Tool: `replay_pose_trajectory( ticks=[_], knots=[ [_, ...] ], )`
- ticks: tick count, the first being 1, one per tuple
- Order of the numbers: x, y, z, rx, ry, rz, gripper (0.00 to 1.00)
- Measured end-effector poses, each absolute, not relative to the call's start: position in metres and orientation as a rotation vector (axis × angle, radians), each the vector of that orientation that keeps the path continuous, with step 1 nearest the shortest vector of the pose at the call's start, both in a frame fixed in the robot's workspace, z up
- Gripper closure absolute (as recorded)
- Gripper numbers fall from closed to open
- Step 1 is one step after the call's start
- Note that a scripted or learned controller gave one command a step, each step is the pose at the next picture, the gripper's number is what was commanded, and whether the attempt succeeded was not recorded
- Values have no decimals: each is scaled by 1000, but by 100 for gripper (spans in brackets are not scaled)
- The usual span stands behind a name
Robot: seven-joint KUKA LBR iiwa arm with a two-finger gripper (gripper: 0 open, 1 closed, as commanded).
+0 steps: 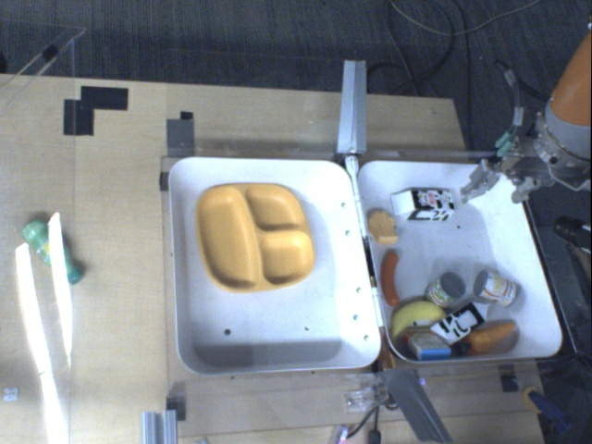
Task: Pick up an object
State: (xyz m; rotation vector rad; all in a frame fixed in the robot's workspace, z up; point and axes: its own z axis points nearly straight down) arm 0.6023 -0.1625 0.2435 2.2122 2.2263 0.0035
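My gripper (500,182) hangs open over the back right corner of the right bin (518,248), with nothing between its fingers. A small black-and-white box (423,203) lies just left of it. A tan bread piece (382,225) and a red sausage (390,277) lie along the bin's left wall. Near the front sit a grey can (448,289), a tipped can (497,288), a yellow fruit (418,315), a black-and-white card (460,323), an orange carrot (490,336) and a small blue box (428,345). The left bin (268,340) holds a yellow divided tray (256,234).
A metal post (352,109) rises behind the seam between the bins. A green item (46,248) and white strips lie on the bench at far left. Black marks (92,107) sit at the back left. Cables trail across the dark floor behind.
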Motion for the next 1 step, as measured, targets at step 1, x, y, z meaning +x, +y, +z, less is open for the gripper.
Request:
replay_pose_trajectory(
  ticks=[1],
  knots=[
    [604,-183,91,2016,2401,6,0]
  ],
)
